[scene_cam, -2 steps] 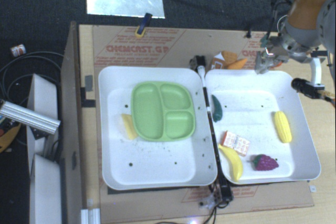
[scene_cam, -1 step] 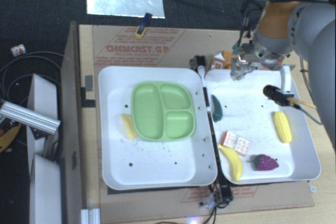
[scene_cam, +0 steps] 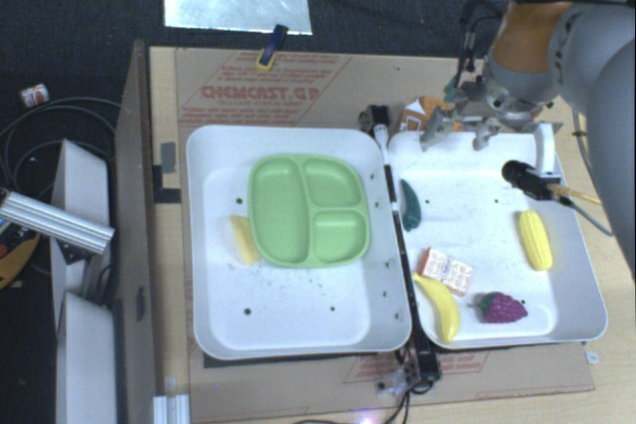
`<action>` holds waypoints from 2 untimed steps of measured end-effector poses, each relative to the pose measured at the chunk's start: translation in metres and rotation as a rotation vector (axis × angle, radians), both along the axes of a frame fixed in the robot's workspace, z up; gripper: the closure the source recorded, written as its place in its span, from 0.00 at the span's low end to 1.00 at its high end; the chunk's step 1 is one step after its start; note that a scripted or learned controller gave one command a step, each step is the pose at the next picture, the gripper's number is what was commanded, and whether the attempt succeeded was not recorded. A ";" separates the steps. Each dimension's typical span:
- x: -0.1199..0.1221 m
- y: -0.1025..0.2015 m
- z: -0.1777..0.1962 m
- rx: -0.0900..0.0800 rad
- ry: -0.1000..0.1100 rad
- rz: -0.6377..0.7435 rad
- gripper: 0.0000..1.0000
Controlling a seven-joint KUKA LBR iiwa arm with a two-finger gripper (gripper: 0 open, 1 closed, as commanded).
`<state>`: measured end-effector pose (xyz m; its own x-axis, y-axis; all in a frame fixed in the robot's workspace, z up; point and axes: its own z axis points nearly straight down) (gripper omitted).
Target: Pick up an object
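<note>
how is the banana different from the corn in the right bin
The banana is curved and smooth; the corn is straight and ridged. The banana lies at the bin's front left, beside the small box; the corn lies alone near the right wall. Both are yellow, toy-like and lying flat.

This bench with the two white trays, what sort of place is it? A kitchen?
More likely a robotics lab: a grey robot arm reaches over white bins holding toy food like a banana and grapes.

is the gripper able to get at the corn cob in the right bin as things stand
Probably yes: the corn cob lies alone on open bin floor, apart from the grapes, with the gripper hovering over the same bin's far edge.
</note>
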<state>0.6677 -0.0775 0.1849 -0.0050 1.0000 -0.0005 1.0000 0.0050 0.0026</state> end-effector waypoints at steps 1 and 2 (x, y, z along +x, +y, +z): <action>-0.005 -0.080 -0.011 -0.004 0.000 -0.009 0.00; -0.047 -0.115 -0.019 -0.002 0.003 -0.007 0.00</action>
